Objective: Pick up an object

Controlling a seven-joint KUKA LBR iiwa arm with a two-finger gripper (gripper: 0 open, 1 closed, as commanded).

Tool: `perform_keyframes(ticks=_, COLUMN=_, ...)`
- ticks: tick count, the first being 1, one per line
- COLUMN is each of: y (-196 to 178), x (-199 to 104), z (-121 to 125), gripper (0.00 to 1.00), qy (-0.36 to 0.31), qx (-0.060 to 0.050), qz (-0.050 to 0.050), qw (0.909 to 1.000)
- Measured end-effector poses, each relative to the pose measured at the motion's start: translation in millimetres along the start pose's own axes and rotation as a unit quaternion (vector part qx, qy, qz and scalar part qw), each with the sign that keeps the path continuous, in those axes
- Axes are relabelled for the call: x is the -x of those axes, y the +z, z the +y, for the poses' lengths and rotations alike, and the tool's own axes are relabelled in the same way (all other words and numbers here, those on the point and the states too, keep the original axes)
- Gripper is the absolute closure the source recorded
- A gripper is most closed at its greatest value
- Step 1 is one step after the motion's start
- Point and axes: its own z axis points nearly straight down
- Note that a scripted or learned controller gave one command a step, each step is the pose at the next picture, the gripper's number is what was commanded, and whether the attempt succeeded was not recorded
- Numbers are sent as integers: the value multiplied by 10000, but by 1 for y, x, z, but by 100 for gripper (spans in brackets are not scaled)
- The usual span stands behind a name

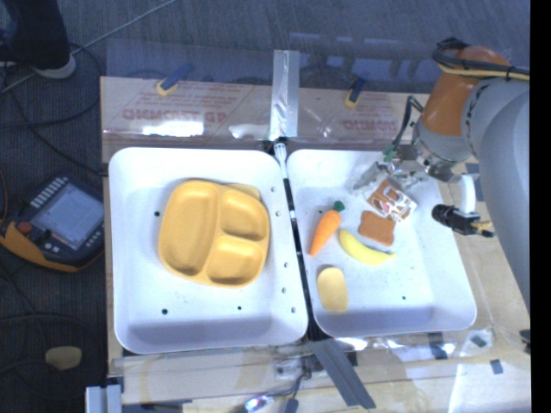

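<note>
The right bin (pixel 430 304) holds several toy foods. An orange carrot with a green top (pixel 324 229) lies near its left wall. A yellow banana (pixel 363 249) lies in the middle, with a brown toast-like piece (pixel 376 228) touching its upper side. A pale yellow oval piece (pixel 332 287) sits nearer the front. An orange-and-white waffle-like piece (pixel 391 201) lies at the back right. My gripper (pixel 389 174) hangs low over the bin's back right part, just above and behind that orange-and-white piece. Nothing visibly sits in its grasp.
The left bin (pixel 138 299) holds a yellow divided plate (pixel 215 232). The ridge where the two bins meet (pixel 293 239) runs down the middle. The grey arm with its orange band (pixel 452 101) comes in from the upper right. A handheld controller (pixel 56 222) lies on the floor at left.
</note>
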Motion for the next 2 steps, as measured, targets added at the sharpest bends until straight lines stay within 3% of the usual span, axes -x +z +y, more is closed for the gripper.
perform_keyframes(ticks=1, y=-11, x=0, z=1, gripper=100, qy=-12, qx=2, qz=-32, qw=10000)
perform_keyframes(ticks=2, y=-113, x=-39, z=5, gripper=100, qy=151, qx=-5, qz=5, qw=9999)
